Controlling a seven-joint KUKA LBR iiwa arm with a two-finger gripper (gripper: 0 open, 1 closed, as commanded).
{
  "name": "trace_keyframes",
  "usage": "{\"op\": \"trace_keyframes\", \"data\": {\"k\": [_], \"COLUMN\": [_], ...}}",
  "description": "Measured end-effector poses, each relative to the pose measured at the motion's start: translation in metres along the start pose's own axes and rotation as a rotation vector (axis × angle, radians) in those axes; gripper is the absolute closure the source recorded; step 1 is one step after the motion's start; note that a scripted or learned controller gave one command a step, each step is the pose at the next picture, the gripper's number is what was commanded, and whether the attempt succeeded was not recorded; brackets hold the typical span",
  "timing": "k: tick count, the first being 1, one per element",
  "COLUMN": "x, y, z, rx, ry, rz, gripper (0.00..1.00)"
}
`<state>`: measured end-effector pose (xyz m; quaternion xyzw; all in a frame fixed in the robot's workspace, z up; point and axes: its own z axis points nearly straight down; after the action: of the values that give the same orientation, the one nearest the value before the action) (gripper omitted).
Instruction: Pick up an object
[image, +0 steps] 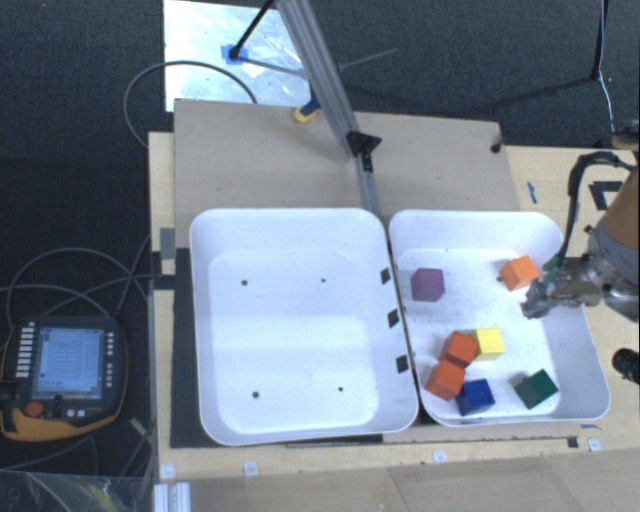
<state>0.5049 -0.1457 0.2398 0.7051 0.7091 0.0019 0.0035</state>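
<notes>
Bench (440, 150) | 2 bins | R bin (470, 228): 3 orange, 1 purple, yellow, blue, green

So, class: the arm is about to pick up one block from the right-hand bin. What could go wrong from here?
1. The hand sits near the right bin's rim; it may strike the wall going for the orange block.
2. The yellow block, two reddish-orange blocks and blue block crowd together, so a grasp there may nudge neighbours or slip.
</notes>
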Motion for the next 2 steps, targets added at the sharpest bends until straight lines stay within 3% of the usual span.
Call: {"op": "trace_keyframes", "data": {"k": [1, 2], "x": [-0.001, 0.052], "y": [0.002, 0.017], "z": [-0.048, -0.040], "rx": [0.000, 0.005], "ry": [0.000, 0.004], "rz": [0.001, -0.004], "gripper": [1.00, 1.00]}}
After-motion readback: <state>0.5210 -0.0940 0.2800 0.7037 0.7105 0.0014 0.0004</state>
